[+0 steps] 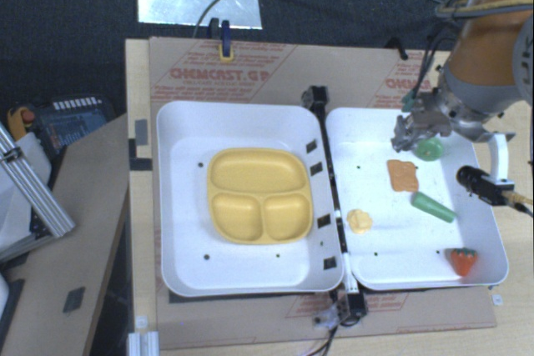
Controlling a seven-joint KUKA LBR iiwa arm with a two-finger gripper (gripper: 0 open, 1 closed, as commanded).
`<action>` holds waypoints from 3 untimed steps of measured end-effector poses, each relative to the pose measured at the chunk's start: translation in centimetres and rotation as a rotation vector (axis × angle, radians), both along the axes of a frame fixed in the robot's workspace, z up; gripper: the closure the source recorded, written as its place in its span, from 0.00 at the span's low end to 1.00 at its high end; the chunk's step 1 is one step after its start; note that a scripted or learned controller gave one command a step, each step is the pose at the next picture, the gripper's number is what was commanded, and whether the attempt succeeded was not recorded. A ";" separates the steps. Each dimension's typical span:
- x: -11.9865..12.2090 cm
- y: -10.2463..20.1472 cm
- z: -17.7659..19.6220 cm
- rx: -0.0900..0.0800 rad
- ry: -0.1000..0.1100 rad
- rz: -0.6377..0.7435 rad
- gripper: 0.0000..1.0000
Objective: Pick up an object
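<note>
Jaws, from where I sat, were too dark and crowded to read, so I could not tell how the gripper stood, nor whether anything was caught in it. It hung low in the right bin, touching or just above a round green piece. Just beside lay an orange slab, then a green wedge, a yellow lump and a red toy. I judged them light, stiff, smooth plastic, likely to skid; the green piece wanted gripping across its middle
</note>
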State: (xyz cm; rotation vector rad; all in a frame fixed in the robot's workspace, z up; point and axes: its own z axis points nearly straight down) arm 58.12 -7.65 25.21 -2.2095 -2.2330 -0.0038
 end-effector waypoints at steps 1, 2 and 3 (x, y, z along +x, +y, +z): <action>-0.4 5.1 -0.1 0.000 0.000 -0.001 1.00; 0.2 10.5 -1.9 0.000 0.002 -0.001 1.00; 0.4 16.8 -2.0 0.000 0.000 0.000 1.00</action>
